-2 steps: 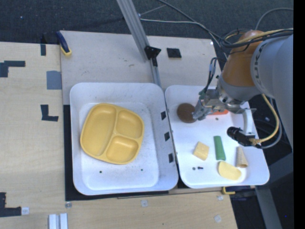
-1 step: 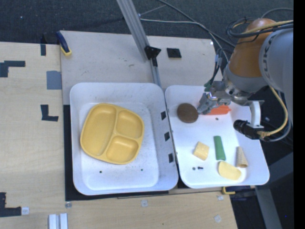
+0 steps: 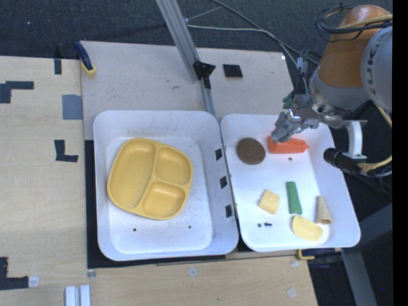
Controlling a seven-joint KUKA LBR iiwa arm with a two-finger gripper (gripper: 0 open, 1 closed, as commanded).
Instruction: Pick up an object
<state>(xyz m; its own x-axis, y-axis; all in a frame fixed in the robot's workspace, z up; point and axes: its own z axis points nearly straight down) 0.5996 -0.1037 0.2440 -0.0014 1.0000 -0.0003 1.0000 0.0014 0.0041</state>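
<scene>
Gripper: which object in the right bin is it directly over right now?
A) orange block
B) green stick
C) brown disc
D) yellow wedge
A: the gripper sits at the left end of the orange block near the far side of the right bin; the brown disc lies just to its left, and the green stick is nearer the front.
</scene>
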